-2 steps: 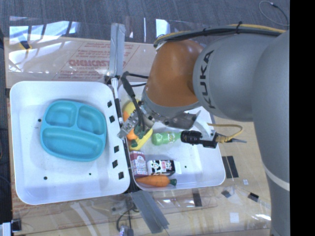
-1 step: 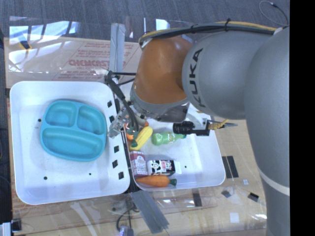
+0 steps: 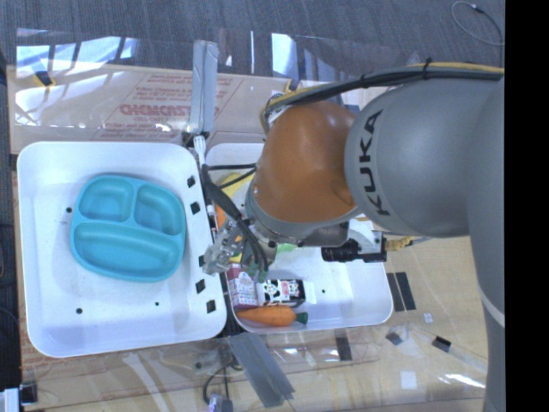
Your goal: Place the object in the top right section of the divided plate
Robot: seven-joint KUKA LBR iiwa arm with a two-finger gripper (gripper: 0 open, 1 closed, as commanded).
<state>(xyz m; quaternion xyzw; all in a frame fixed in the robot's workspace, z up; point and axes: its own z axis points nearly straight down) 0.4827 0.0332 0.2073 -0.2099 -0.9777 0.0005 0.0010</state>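
Grey arm with orange band reaching over the right bin; the gripper hangs low beside that bin's left wall. Whether it is open or closed cannot be told, and nothing is visibly held. Candidate objects lie just below the gripper: a carrot against the bin's near wall and a small printed carton above it. The blue divided plate sits in the left bin, its sections unfilled. Risk: the crowded objects touch, so a grasp may slip or snag the wall between bins.
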